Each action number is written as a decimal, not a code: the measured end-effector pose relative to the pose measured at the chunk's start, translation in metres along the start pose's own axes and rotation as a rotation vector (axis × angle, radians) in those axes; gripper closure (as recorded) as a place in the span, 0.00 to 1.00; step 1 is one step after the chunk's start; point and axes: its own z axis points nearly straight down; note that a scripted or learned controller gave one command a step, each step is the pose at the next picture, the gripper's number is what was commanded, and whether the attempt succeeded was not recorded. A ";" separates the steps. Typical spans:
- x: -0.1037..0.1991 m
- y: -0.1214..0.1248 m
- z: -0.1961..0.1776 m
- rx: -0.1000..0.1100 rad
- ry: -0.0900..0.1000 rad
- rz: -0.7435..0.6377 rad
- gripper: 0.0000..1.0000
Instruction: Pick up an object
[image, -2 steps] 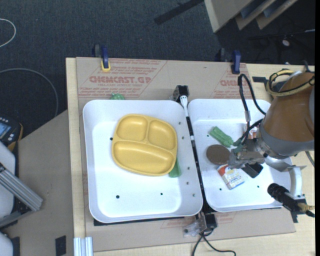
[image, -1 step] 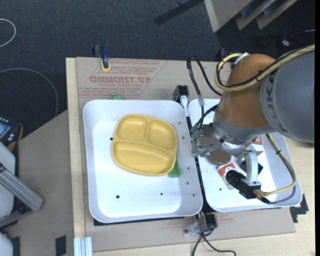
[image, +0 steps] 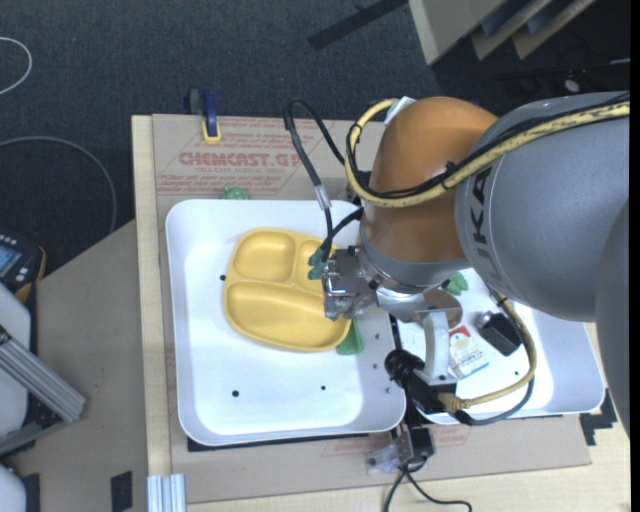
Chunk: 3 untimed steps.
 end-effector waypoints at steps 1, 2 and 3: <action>-0.005 0.014 -0.005 0.002 -0.003 0.008 1.00; -0.041 0.000 -0.106 -0.007 -0.001 0.011 1.00; -0.002 0.001 -0.238 -0.014 0.003 0.004 1.00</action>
